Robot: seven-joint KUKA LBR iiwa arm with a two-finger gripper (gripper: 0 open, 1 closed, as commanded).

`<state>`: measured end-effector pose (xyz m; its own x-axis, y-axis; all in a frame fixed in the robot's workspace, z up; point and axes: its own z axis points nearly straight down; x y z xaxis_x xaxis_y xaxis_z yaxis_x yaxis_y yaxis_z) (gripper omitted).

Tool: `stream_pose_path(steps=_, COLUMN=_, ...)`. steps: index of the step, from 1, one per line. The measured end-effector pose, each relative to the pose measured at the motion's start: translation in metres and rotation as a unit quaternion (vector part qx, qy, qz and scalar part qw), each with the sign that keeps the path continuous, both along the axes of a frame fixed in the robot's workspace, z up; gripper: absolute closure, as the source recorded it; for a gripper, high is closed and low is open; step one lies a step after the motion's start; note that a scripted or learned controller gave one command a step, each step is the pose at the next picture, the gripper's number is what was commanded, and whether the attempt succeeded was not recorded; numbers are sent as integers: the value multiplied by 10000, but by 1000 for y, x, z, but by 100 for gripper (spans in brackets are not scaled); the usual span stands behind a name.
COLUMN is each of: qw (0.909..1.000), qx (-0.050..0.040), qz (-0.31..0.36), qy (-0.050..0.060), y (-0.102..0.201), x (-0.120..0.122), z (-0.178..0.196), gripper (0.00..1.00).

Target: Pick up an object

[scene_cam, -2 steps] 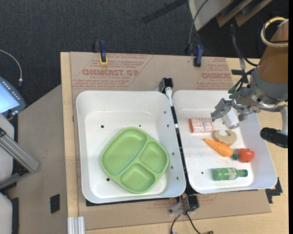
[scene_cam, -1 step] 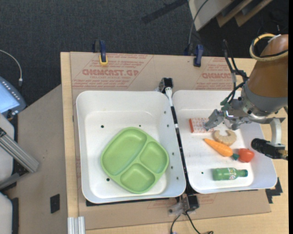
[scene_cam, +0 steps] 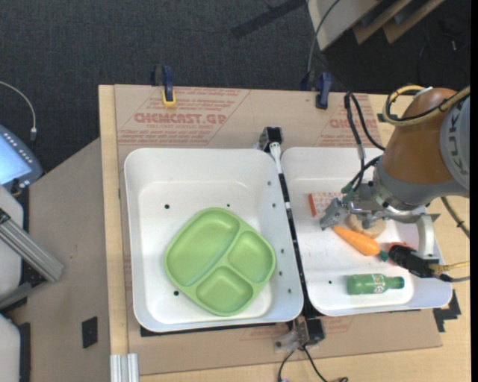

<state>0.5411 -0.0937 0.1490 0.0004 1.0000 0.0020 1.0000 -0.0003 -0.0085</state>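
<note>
Dark grey carpet-like floor [scene_cam: 112, 37] fills top & left of frame. Bench top is a brown cardboard sheet [scene_cam: 224, 112] w/ red print, held at its far edge by 2 blue clamps: one at upper centre-left [scene_cam: 166, 82], one at upper centre-right [scene_cam: 323, 86]. Light wood furniture piece [scene_cam: 373, 19] at upper right corner. Metal framing rail [scene_cam: 30, 250] runs diagonally at left edge, w/ a blue-lit screen [scene_cam: 13, 157] above it. Thin cable [scene_cam: 26, 108] curves at left. Even overhead light, soft shadows.

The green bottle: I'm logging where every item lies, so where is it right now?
The green bottle lies on its side in the right bin, near that bin's front edge, just below the orange carrot and apart from it.
</note>
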Motion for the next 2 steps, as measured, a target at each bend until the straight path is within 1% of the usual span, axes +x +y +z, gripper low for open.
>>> stream_pose_path(steps=1, qw=10000, qx=-6, qz=0, qy=-33, y=1, x=-10, z=-51, gripper=0)
stream_pose_path(steps=2, qw=10000, qx=-18, qz=-5, qy=-74, y=0, x=-8, z=-38, gripper=100)
